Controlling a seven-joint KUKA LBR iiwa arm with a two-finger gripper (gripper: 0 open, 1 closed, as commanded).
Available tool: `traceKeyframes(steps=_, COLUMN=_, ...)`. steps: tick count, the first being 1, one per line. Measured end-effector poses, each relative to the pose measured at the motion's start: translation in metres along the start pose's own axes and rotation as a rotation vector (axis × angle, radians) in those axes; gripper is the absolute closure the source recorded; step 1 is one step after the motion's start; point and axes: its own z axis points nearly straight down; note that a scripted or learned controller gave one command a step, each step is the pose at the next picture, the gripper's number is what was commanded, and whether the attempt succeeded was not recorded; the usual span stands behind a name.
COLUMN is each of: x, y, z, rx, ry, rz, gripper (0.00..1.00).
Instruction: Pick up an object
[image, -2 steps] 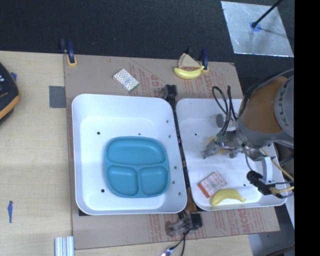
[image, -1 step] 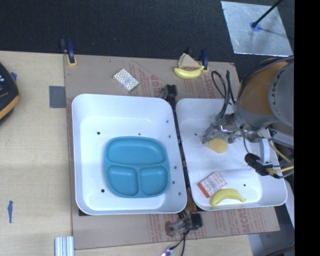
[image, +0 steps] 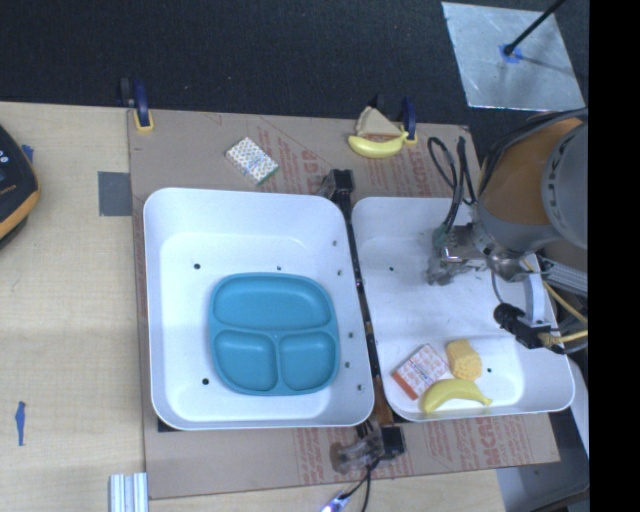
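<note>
The right bin (image: 395, 225) holds three small things near its front edge: a yellow banana (image: 455, 396), a lumpy yellow piece (image: 463, 357) just behind it, and a white and orange packet (image: 420, 369) to their left. My gripper (image: 446, 268) hangs over the bare middle of this bin, well behind those things and apart from them. Nothing shows between its tips. The grey arm with its orange band (image: 520, 180) reaches in from the right.
A blue divided plate (image: 273, 333) lies in the left bin (image: 170, 240). Behind the bins, on the cardboard, rest a patterned packet (image: 251, 159) and a yellow toy (image: 378, 143) next to a blue clamp. Cables (image: 450, 170) trail down to the wrist.
</note>
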Motion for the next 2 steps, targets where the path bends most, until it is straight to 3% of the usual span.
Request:
traceKeyframes(steps=1, x=-0.0056, y=0.0157, z=-0.1144, rx=-0.003, ry=0.000, rz=0.001, gripper=1.00)
traceKeyframes(steps=2, x=-0.0054, y=0.0153, z=-0.1136, rx=-0.001, ry=0.001, rz=0.001, gripper=0.00)
